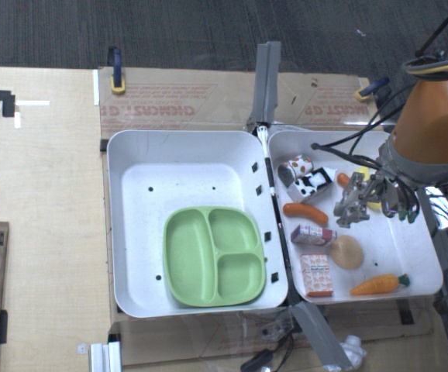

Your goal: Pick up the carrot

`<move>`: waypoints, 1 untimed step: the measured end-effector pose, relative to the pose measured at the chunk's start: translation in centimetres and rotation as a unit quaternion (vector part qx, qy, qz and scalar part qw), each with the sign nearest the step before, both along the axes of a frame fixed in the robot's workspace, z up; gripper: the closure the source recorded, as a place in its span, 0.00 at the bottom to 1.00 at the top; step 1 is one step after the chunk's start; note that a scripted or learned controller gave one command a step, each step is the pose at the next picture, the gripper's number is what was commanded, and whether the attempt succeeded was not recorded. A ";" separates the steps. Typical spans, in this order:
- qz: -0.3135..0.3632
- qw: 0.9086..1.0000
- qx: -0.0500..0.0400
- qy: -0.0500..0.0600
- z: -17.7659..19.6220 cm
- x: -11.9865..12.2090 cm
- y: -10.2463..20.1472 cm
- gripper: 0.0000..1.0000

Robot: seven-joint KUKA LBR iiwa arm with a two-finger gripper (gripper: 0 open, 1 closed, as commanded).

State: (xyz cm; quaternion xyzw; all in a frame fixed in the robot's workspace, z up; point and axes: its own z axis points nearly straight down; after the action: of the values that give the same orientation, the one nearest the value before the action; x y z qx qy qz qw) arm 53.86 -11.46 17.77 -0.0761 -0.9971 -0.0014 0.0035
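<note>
We see the carrot [378,285] lying flat near the front edge of the right bin [424,248], its green top toward the right, untouched. The gripper [353,201] hangs over the middle of that bin, well apart from the carrot, above a sausage [304,211] and a small cow-patterned carton [314,182]. Whether its fingers are apart or together, we cannot tell. Nothing is grasped; we judge the whole pick remains.

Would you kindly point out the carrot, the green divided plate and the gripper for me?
carrot [376,285], camera view, middle of its orange body.
green divided plate [173,263], camera view, its left rim.
gripper [351,210], camera view, between its fingertips, above the right bin.
</note>
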 end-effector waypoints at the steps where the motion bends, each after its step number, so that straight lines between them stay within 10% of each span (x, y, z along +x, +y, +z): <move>1: 0.240 0.971 0.000 -0.005 2.6 7.1 -0.3 1.00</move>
State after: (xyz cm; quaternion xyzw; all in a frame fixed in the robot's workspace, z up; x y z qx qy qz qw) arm 60.91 -11.77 20.34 0.1653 -0.9862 -0.0012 -0.0010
